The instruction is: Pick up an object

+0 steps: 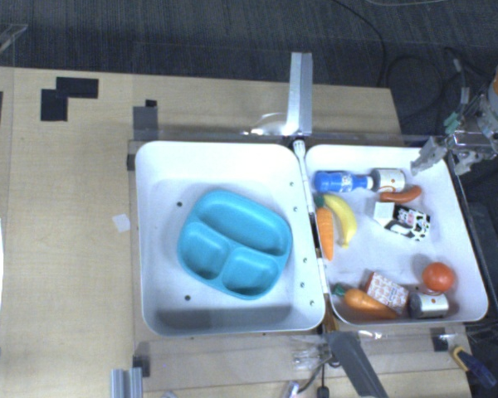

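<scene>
From where I sit, nothing has been lifted yet: every object lies in a bin, so the whole pick remains to be done.

Nearest in the right-hand shallow white bin (473, 247) I see a small silver-and-dark can on its side (430, 305) in the near corner, touching a round orange-red fruit (438, 277) just behind it. To their left lie an orange plastic carrot (367, 302) and a small red-and-white printed packet (387, 289) resting against it. Further back sits a white carton with black patches (407, 220), tilted, and beside the dividing wall a second, upright-lying orange carrot (324, 234) next to a yellow plastic banana (342, 217). Behind those are a reddish-brown sausage shape (400, 195), a blue bottle with a white label, lying flat (344, 181), and a small white-and-brown cup-like item (389, 177) at its cap end.

The left-hand white bin (153, 247) carries a turquoise three-compartment plastic tray (233, 244).

Farthest off, the grey two-finger pincer (432, 152) hangs over the right bin's far right corner, with nothing between its fingers; I cannot tell how wide they stand. I judge the sausage and cup nearest its reach, though which object it will go for is unclear.
</scene>
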Available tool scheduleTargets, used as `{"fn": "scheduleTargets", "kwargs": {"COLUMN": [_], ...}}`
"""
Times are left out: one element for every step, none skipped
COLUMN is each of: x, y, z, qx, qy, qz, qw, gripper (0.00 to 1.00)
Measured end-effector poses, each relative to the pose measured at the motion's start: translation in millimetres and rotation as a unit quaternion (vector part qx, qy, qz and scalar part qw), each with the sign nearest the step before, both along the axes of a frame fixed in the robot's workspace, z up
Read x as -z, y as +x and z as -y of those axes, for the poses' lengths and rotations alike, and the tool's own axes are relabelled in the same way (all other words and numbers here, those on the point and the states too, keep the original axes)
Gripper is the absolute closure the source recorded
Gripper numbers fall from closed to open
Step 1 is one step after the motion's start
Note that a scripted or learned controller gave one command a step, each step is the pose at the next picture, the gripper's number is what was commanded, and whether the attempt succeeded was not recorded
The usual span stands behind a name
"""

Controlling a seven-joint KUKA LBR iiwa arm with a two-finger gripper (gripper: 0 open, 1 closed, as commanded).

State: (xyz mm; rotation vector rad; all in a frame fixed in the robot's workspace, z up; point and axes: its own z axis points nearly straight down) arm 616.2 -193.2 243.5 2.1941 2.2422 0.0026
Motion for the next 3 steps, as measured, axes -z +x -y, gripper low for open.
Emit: {"fn": "scheduleTargets", "kwargs": {"x": [19,-7,-18], "y": [3,2,3], "z": [-45,-120,-121], "qx": [-0.076,-0.074,-0.077], "qy": [0.0006,0.0007,0.0002], "qz": [-0.001,0.0,0.001], "qw": [0.9971,0.9972,0.997], "gripper": [0.0,0.0,1.0]}}
